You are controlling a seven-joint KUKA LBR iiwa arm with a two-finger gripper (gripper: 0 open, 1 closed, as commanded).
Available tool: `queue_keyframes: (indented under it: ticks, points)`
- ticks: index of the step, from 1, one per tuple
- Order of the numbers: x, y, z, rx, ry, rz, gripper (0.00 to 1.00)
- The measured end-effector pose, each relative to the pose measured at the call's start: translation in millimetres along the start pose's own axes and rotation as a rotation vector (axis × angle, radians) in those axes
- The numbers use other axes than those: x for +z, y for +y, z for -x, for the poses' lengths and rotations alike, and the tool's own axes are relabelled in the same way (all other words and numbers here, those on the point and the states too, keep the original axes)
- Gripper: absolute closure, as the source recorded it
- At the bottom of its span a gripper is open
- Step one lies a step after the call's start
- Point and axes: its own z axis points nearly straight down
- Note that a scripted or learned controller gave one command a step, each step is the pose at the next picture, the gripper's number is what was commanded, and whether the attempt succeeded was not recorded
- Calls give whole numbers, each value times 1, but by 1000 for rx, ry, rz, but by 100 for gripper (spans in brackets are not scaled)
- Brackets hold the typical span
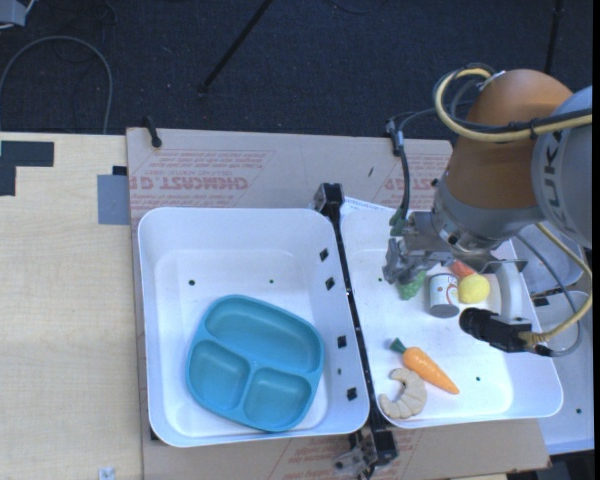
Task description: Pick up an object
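The gripper point(404, 266) hangs low in the right bin point(500, 398) — fingers' spread I cannot tell. Beside it: can point(441, 294), lemon point(473, 289); carrot point(427, 366) nearer the front.

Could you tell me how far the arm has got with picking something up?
Done: the arm has reached into the right bin, and its gripper is low beside a small green piece. In hand: nothing visibly; I cannot tell the grip. Left: a clear grasp and lift. The carrot, yellow ball and blue tray lie in their bins.
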Motion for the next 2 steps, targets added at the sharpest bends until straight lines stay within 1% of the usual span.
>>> queue_keyframes:
  ticks: [1,2]
  points:
    - [1,-9,-49,1,-1,-1,100]
    - [26,-10,-95,2,-2,-2,100]
